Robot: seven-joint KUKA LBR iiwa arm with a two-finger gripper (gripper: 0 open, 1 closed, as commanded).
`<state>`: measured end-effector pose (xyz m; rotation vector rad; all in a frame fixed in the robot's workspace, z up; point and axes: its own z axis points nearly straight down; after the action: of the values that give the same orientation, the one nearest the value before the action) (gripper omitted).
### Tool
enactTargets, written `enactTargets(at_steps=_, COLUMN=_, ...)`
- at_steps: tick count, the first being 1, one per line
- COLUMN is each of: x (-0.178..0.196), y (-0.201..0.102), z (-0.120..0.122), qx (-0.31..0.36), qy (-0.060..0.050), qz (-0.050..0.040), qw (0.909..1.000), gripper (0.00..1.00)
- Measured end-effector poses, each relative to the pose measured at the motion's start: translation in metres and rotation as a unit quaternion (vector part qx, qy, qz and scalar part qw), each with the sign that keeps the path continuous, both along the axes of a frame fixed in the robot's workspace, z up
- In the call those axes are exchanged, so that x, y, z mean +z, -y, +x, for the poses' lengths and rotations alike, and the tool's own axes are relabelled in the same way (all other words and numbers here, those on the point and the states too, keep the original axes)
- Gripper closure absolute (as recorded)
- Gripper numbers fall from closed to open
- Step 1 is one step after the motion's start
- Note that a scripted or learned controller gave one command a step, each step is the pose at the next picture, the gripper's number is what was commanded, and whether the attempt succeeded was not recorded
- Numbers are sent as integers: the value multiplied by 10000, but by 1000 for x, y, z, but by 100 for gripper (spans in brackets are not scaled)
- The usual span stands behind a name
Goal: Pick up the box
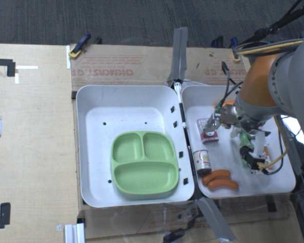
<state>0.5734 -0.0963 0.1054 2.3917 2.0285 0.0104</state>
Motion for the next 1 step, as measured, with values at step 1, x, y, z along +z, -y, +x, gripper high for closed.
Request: enactTargets(at_steps=1, x=-14, y=-4, z=-15, qx=10, qy=-64, qz=-3, qw=10000, gripper=0)
